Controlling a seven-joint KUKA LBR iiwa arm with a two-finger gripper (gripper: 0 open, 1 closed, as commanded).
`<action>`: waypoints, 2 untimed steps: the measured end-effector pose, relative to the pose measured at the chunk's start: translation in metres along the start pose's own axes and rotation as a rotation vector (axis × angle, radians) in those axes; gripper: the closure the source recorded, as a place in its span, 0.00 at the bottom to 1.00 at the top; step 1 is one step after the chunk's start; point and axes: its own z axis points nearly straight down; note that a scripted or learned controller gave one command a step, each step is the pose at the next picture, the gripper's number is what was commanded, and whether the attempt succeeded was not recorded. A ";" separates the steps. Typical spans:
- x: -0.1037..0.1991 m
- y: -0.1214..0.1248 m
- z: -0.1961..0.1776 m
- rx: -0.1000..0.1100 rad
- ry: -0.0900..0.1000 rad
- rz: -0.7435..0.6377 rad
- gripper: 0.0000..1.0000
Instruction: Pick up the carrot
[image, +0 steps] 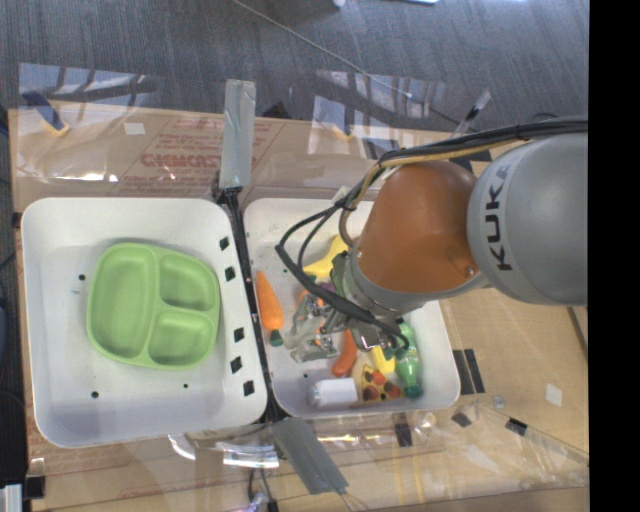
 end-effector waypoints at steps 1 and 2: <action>-0.065 0.065 0.001 0.000 -0.004 -0.067 1.00; -0.090 0.002 -0.023 0.004 -0.005 -0.180 1.00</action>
